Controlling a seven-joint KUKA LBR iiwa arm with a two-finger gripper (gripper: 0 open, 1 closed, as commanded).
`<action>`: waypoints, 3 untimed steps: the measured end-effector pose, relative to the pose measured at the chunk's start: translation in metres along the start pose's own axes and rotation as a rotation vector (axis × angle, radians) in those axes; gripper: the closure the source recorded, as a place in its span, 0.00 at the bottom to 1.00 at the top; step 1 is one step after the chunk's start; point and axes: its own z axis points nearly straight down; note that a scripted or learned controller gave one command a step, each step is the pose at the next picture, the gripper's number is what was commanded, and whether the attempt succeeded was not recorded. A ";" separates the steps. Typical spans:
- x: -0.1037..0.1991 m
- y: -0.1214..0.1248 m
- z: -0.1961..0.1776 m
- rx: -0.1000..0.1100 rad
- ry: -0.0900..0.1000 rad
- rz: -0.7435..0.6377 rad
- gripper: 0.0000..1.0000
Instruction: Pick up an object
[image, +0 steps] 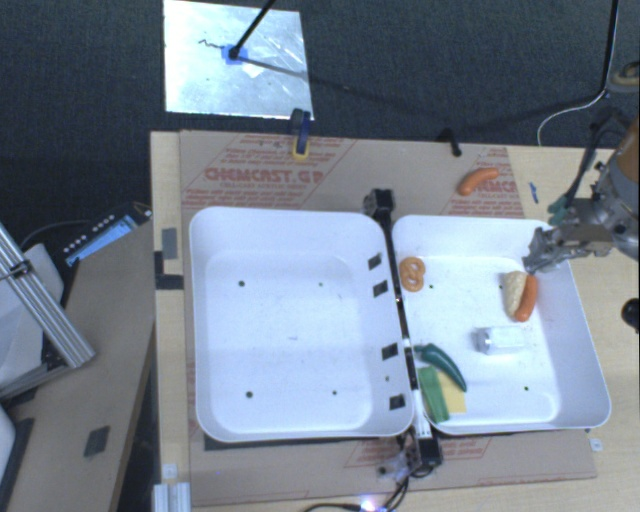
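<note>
Your gripper (535, 255) hangs over the far right part of the right bin (580, 400), just above and beside the hot dog toy (519, 294), a tan bun with an orange sausage lying against its right side; whether the fingers are spread or pressed together you cannot tell from this angle, and nothing shows between them. If you go for that toy, expect it to be light and probably smooth plastic or rubber, so it may slip or roll; take it across the short width at the middle rather than end to end. Other candidates lie in the same bin: a small pretzel (411, 272) at the far left, a clear little block (496, 340) near the centre, a green pepper (443, 363) and a green-and-yellow sponge (438, 393) at the near left. The brown sheet (265, 170) under the bins reads "CHEMCAST GP" in red.
</note>
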 end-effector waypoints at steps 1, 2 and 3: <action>0.003 -0.009 -0.111 0.001 0.001 0.001 1.00; 0.059 -0.027 -0.001 0.020 0.004 -0.001 1.00; 0.049 -0.023 -0.144 -0.001 0.001 0.002 1.00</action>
